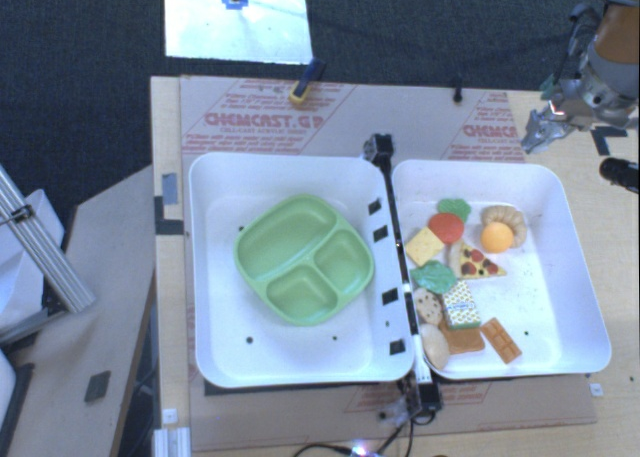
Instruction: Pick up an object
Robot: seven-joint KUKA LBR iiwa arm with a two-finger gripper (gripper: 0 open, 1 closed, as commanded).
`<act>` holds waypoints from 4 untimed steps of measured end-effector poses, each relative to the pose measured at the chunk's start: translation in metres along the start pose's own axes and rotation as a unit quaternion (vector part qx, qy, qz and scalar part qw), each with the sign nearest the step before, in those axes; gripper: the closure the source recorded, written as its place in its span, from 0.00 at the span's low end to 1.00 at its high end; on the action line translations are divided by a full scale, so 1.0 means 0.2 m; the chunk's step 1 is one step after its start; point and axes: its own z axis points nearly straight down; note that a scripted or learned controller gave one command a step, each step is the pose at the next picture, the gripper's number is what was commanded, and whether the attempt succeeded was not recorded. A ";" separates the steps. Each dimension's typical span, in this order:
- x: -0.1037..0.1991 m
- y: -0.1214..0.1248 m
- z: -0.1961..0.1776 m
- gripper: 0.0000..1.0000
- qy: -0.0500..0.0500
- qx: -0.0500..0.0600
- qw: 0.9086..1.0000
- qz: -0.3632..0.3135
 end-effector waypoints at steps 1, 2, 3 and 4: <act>0.19 -0.24 -0.01 1.00 0.001 0.003 1.000 0.000; 0.34 -0.45 0.03 1.00 0.001 0.003 1.000 0.000; 0.55 -0.65 -0.02 1.00 0.002 0.003 1.000 0.000; 0.73 -0.89 -0.01 1.00 0.002 0.004 1.000 0.000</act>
